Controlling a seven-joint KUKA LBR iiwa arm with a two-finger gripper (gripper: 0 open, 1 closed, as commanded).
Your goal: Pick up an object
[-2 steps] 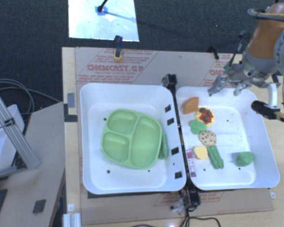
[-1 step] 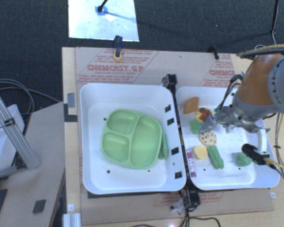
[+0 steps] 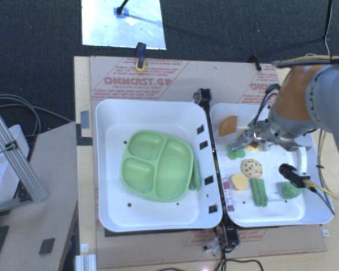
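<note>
My gripper (image 3: 246,141) hangs low over the right bin (image 3: 271,216), in its upper middle. Its fingertips reach down to a small green toy (image 3: 235,151) lying just under them. I cannot see whether the toy is between the fingers. An orange-brown slice (image 3: 228,125) lies to the upper left of the gripper. Below it rest a chocolate-chip cookie (image 3: 251,167), a yellow round piece (image 3: 239,182) and a long green pea pod (image 3: 259,191). A green leafy piece (image 3: 291,190) sits at the bin's right side.
The left bin (image 3: 110,208) holds a light green divided plate (image 3: 158,165). A black divider (image 3: 211,151) with clips runs between the bins. The grey arm with its orange band (image 3: 296,95) reaches in from the right over the right bin's far corner.
</note>
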